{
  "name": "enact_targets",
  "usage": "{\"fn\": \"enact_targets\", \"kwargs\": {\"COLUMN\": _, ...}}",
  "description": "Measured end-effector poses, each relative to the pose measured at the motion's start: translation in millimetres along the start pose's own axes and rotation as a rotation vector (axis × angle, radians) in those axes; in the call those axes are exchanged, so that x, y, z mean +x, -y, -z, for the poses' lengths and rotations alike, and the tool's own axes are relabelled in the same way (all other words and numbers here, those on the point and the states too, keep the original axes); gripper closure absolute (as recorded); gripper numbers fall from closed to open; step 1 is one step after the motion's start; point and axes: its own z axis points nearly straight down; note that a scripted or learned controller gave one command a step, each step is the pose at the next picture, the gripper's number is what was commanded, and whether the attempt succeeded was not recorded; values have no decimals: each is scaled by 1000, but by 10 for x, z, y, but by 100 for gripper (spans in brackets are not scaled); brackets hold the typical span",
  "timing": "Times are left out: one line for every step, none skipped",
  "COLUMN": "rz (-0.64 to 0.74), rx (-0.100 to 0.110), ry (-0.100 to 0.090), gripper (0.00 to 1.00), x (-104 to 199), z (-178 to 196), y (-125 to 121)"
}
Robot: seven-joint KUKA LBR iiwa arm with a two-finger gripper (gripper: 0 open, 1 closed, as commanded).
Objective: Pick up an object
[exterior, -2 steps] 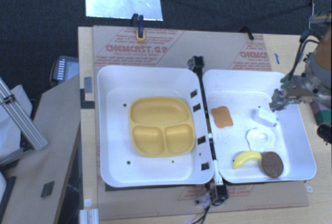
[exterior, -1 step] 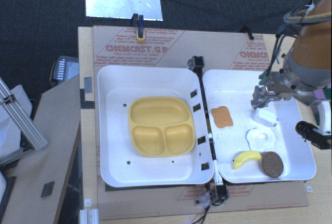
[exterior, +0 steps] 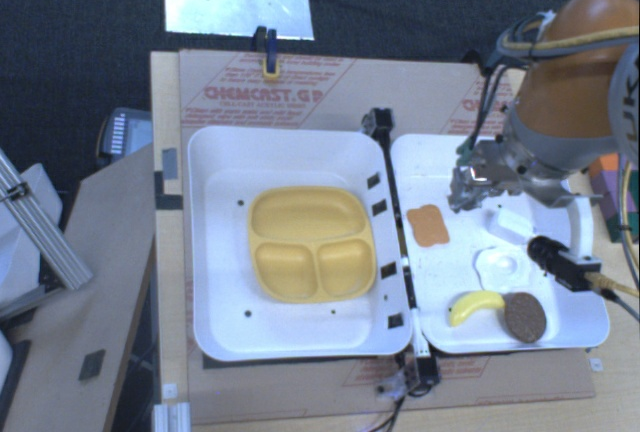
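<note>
My gripper [exterior: 468, 188], grip state unclear, hangs just right of a flat toast [exterior: 428, 225]: light, stiff; pinch its edges.

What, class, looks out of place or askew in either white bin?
Nothing stands out. The yellow divided plate lies flat in the left bin. The toast slice, fried egg, banana and brown cookie lie apart in the right bin, unspilled.

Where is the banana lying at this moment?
The banana lies in the right bin, near its front edge, just left of the brown round piece and below the fried egg.
</note>
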Motion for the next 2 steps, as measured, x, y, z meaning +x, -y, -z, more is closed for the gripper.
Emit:
{"fn": "enact_targets", "kwargs": {"rz": 0, "rx": -1, "ry": 0, "gripper": 100, "x": 525, "z": -22, "y": -93}}
{"fn": "enact_targets", "kwargs": {"rz": -1, "rx": 2, "ry": 0, "gripper": 100, "x": 975, "z": -269, "y": -218}}
